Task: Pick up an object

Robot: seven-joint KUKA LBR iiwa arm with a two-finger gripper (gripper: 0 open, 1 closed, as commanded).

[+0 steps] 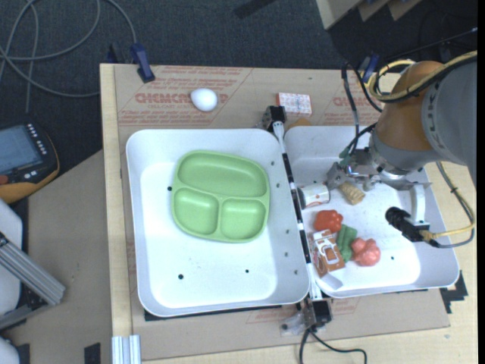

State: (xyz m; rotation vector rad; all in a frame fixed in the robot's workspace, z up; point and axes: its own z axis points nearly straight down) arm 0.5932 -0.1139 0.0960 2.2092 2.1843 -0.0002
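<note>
The gripper (pixel 350 174) hangs low over the back of the right bin (pixel 436 268), just beside a small tan piece (pixel 353 195); whether it grips anything cannot be told from here. I judge this the reach-in step, so next comes settling over one item. Candidates lie close: a white-and-red tube (pixel 314 196), a red tomato (pixel 328 221), a small carton (pixel 328 253).

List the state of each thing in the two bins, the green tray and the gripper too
green divided tray: flat in left bin, compartments bare
gripper: low over right bin's back
tan piece: lying beside gripper
red items: loose on right bin floor
small carton: lying flat
</note>
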